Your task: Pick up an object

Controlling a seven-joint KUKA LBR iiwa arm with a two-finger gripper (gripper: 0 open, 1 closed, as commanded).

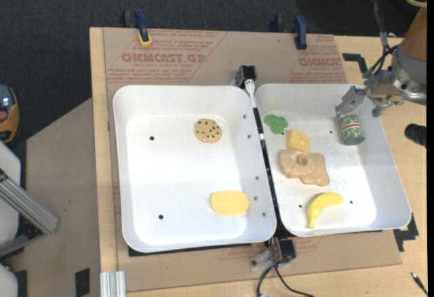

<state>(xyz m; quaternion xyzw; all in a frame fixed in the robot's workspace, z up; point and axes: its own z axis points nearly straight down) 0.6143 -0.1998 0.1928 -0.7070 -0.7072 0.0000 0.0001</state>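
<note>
The pick looks under way but unfinished: the gripper (357,107) hangs at the far right corner of the right bin (397,184), and the small can (350,129) sits just beneath it, apparently resting on the bin floor rather than raised. Whether the jaws are spread or closed on it I cannot tell, so clamping and lifting remain. The can is a short cylinder with a grey top and a green-and-red label, tilted a little.

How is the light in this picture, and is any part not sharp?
Camera view: soft, even light; the two shallow white bins look bright, with faint shadows under the yellow plastic banana and round brown cookie; the grey claw at right looks slightly soft.
</note>
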